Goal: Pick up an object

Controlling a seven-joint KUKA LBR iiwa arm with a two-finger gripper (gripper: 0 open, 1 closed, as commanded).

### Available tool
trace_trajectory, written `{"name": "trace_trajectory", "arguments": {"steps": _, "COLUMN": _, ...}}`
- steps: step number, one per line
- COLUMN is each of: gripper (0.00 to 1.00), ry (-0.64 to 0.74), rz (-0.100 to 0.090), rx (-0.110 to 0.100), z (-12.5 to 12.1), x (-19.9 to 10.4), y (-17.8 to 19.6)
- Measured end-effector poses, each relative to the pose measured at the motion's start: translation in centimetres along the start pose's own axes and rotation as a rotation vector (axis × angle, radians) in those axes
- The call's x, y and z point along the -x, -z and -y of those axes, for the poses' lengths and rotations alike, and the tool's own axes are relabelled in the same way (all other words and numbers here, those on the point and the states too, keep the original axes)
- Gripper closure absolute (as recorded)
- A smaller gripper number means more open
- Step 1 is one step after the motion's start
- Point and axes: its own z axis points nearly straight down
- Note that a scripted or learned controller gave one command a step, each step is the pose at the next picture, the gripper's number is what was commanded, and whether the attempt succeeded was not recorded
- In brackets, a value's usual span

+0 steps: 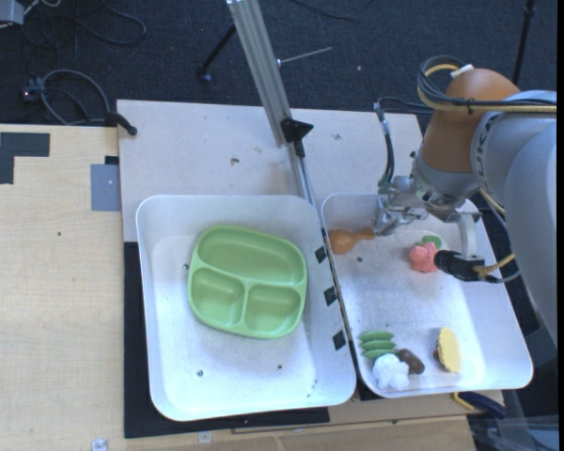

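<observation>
So the gripper [391,216] is down in the far-left part of the right bin [508,369], right next to a small orange piece [343,241] lying against the bin's left wall near the back. Honestly I can't tell how the gripper is set, it's a dark metal blur from this angle, and nothing shows the orange piece being held. It looks like it's just beside the gripper, maybe touching the tip, but I wouldn't swear to it.

My guess is that's the thing it's going for. It looks like toy food, likely a hollow plastic carrot or similar, so light and stiff, fairly slick, not fragile. The annoying part is the shape: fat rounded end on the left, thin tapered end toward the gripper. I'd grab across the fat end, since the thin bit would probably squirt out sideways. Being tucked against the wall doesn't leave much room on that side either.

Looks-wise it's plain dull orange, smooth, teardrop-ish, lying flat.

Other stuff in the same bin: a pink-red strawberry-looking thing [423,256] with a green top near the middle right, a yellow corn-like piece [447,349] at the front, plus green pods [376,343], something white [390,372] and something brown [412,360] bunched together. Left bin [160,346] has a green divided plate [247,281].
</observation>
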Motion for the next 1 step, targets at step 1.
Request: {"name": "trace_trajectory", "arguments": {"steps": 1, "gripper": 1.00, "ry": 0.004, "rz": -0.005, "rx": -0.006, "z": -0.28, "x": 0.62, "y": 6.22}}
